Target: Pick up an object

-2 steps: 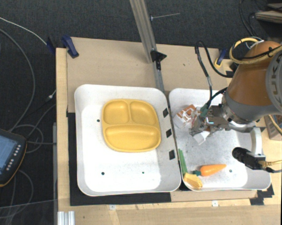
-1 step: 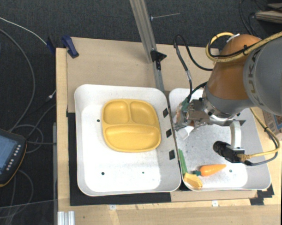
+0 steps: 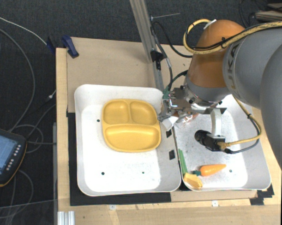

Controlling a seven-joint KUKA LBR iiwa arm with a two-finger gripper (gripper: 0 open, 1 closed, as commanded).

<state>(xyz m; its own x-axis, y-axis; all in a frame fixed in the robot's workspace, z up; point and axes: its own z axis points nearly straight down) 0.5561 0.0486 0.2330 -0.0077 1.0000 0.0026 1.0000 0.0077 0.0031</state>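
- hanging low over the seam where the two white bins meet, the gripper [image 3: 174, 114] sits toward their far side, with the bulky grey arm [image 3: 258, 54] and its orange band looming over the right bin [image 3: 252, 178] behind it.
- released or clenched, i cannot tell; its tip is tucked under the wrist.
- just beside it, on the side away from the arm, a yellow divided plate [image 3: 131, 125] lies flat in the left bin [image 3: 84, 144], its nearest corner almost under the gripper.
- bare white floor opens past the plate toward the left bin's front rim, and there is more between the gripper and the right bin's front.
- toward the front from the gripper, well apart, a toy carrot [image 3: 212, 170] lies in the right bin near the front rim.
- a small yellow piece [image 3: 192, 181] sits in that bin's front corner by the seam, just beside the carrot.
- a green strip [image 3: 181, 160] lies along the seam wall between them and the gripper.
- a slanted metal post [image 3: 146, 36] rises close behind the gripper on the far side, crowding that way out.
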